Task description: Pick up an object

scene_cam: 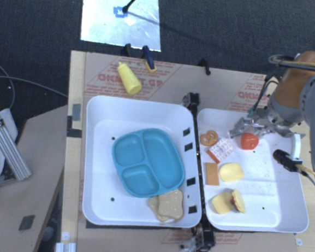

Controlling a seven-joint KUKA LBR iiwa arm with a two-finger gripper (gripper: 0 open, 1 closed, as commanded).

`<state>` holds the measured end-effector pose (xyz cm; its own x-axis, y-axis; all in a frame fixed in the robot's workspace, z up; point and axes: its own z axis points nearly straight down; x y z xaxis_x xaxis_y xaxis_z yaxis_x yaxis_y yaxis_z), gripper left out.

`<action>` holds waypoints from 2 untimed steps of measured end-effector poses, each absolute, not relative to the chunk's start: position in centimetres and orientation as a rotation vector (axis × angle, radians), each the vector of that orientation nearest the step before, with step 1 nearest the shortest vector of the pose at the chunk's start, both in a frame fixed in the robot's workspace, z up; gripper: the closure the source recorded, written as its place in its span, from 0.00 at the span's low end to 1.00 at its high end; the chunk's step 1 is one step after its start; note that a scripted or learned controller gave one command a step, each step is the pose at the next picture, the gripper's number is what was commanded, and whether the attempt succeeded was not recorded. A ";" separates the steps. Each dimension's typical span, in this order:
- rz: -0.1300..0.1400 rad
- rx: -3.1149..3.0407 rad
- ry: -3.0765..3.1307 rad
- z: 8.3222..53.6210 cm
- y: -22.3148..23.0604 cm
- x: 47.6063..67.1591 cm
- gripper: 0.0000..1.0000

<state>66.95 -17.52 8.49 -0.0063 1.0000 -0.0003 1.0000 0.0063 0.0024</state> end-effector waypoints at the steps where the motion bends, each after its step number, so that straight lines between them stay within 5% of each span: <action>1: 0.003 2.218 2.220 8.6 -20.8 66.9 0.00; 2: 0.001 2.213 2.224 8.6 -20.6 67.0 0.00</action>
<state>66.96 -20.62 8.58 -0.0047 1.0000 -0.0022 1.0000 0.0047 0.0034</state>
